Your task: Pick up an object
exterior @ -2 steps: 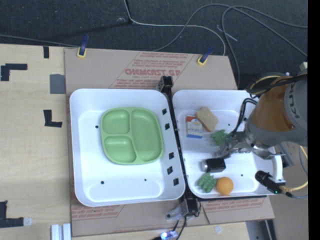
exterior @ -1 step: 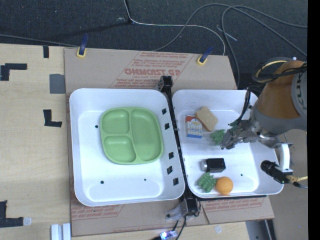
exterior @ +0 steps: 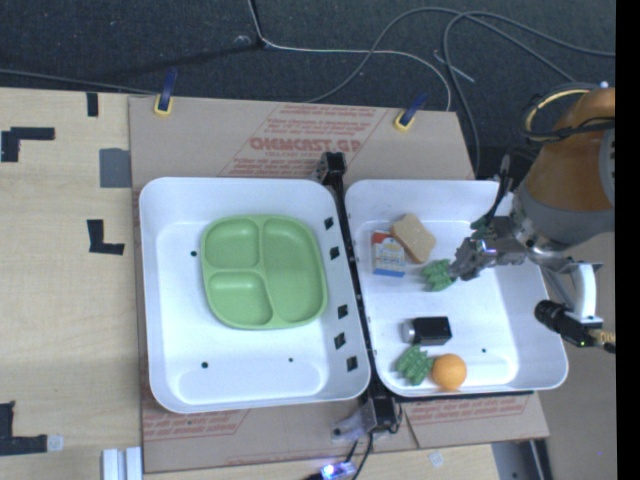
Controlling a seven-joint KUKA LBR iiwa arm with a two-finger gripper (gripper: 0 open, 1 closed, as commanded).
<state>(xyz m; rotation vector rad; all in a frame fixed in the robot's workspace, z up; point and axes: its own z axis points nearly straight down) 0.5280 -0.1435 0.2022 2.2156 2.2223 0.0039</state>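
The right bin (exterior: pixel 520 298) holds several small objects. A tan block (exterior: pixel 414 236) leans against a small red, white and blue box (exterior: pixel 388 254) at the back left. A green leafy piece (exterior: pixel 437 275) lies near the middle. A black box (exterior: pixel 430 330) lies nearer the front, with another green piece (exterior: pixel 412 365) and an orange ball (exterior: pixel 449 371) at the front edge. My gripper (exterior: pixel 470 261) reaches in from the right and hangs low, just right of the middle green piece. Whether it touches that piece is unclear.
The left bin (exterior: pixel 170 298) holds a green divided plate (exterior: pixel 265 271). Black clips (exterior: pixel 340 268) run along the wall between the bins. Cables (exterior: pixel 400 38) lie on the dark floor behind the bench. The arm's body (exterior: pixel 570 188) overhangs the right bin's right side.
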